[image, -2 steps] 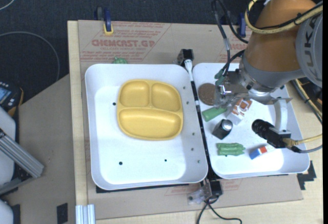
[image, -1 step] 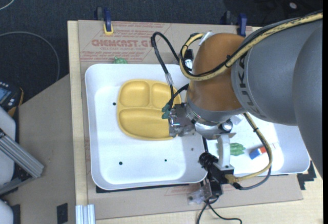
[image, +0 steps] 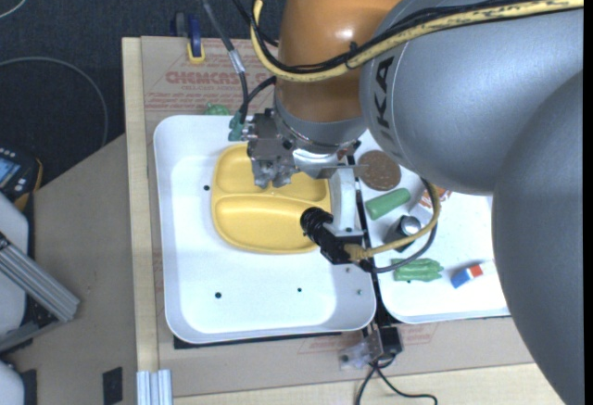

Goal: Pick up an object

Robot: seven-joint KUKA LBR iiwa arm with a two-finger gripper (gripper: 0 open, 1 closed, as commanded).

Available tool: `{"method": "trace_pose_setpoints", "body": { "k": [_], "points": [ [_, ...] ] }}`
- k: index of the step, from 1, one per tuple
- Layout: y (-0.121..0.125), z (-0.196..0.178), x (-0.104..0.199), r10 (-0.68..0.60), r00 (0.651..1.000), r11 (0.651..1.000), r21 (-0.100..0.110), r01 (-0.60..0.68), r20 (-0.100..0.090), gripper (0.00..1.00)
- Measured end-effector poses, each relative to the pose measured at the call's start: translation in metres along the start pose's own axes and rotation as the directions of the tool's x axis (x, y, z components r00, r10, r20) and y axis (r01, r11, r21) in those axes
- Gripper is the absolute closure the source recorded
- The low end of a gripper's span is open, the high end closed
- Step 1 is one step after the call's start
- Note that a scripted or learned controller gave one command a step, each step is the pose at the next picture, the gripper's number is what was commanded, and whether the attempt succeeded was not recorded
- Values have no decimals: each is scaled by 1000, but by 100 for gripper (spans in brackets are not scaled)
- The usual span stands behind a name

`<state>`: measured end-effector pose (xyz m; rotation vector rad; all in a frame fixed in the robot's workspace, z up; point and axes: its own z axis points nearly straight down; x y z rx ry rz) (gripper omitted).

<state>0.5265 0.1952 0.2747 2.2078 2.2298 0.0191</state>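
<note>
A large yellow object, rounded and shaped like a shallow dish or shell, lies in the upper middle of the left white bin. My gripper hangs right over its upper part, fingers pointing down at its top edge. The big orange and grey arm hides much of the gripper from above.
The right bin holds a brown disc, a green cylinder, a green textured piece, a small blue and red block and a dark cylinder. The arm covers most of that bin.
</note>
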Motion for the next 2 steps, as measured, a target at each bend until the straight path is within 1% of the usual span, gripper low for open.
{"method": "trace_pose_setpoints", "body": {
  "k": [1,2],
  "points": [
    [-27,-31,-43,13,1000,1000,9,-13,6,100],
    [-47,-120,-108,16,1000,1000,0,-16,5,100]
  ]
}}
